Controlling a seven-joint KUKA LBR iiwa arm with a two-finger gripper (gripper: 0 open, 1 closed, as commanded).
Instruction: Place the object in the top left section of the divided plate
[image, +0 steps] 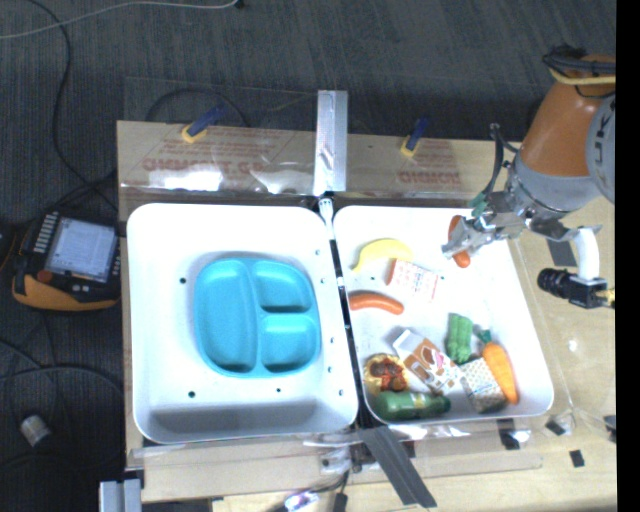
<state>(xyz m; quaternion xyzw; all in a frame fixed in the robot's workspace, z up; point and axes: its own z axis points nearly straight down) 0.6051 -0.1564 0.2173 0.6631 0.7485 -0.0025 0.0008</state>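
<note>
Fingers of the gripper pinched a small red-orange object; the divided plate, far left, sat unfilled, delivery remaining.

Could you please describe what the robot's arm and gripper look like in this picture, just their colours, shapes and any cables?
The arm enters from the view's right as a rounded, bulky body with a broad orange band above a grey wrist section. The gripper is a small, pale grey metallic assembly with dark details, too small to make out further. A thin dark cable runs along the wrist toward the gripper. No markings are legible.
</note>
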